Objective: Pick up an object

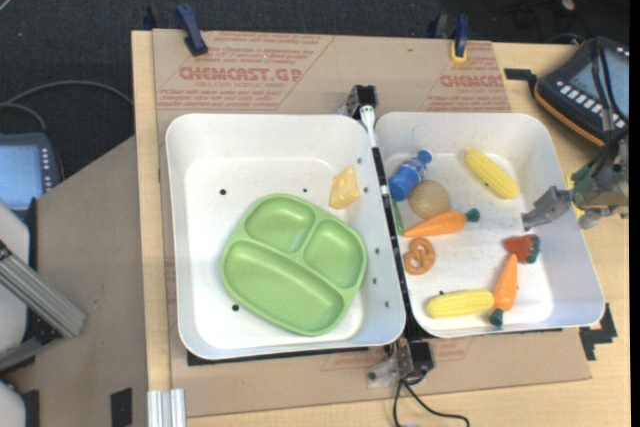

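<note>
Nearest, along the lower edge of the right bin point(575, 300), lie a yellow corn cob point(459, 304) and an orange carrot point(505, 283), both probably light, stiff, smooth plastic toys best pinched across the middle. Further up sit a pretzel point(418, 256), a second carrot point(436, 225), a potato point(430, 199), a blue bottle point(407, 177) and another corn cob point(491, 173). The left bin point(190, 215) holds a green divided plate point(292, 263) and a cheese wedge point(344, 187), while the tool point(548, 209) hovers at mid right; whether it is spread I cannot tell.

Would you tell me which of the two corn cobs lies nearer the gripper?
The corn cob at the back of the right bin, just left of the gripper; the other corn cob lies at the front edge.
</note>
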Robot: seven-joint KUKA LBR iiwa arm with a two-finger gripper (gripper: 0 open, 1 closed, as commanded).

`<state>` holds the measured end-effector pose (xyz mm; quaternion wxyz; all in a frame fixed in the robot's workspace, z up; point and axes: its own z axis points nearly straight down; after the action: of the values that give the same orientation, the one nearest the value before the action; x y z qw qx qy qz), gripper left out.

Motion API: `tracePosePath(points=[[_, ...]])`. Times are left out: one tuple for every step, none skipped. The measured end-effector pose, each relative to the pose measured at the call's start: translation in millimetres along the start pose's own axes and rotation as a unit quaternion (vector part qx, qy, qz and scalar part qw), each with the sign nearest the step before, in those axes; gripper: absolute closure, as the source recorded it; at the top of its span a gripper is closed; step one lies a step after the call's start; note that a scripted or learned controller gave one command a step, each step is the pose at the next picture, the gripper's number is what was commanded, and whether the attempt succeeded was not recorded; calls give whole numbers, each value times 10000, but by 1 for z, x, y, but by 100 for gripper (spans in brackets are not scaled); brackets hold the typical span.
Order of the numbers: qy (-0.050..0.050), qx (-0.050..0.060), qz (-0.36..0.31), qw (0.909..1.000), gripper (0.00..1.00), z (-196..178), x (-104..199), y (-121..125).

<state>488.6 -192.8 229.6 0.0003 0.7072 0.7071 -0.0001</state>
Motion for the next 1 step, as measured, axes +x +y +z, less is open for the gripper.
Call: tracePosePath(points=[[46,44,-10,10000,0,133,-28,32]])
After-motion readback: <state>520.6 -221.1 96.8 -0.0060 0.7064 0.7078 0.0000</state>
